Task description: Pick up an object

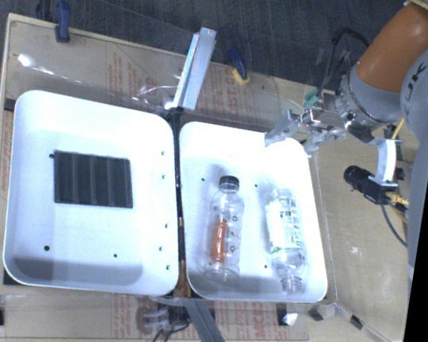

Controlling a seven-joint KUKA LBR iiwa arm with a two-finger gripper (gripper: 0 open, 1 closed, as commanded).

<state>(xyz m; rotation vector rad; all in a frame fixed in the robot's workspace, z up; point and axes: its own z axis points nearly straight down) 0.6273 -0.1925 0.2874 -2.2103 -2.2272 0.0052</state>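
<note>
Tool (pixel 299 131) above right bin (pixel 193 203) far corner, fingers seemingly spread, holding nothing; two bottles (pixel 225 228) in bin.

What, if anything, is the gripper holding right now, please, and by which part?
Nothing. The two-finger gripper hangs open over the right white bin's far corner, apart from both clear plastic bottles lying inside.

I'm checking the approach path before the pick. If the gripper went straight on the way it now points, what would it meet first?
The gripper points down and left over the right bin's far right corner. It would probably meet the bin's floor or rim there first, short of the labelled bottle; depth is unclear.
</note>
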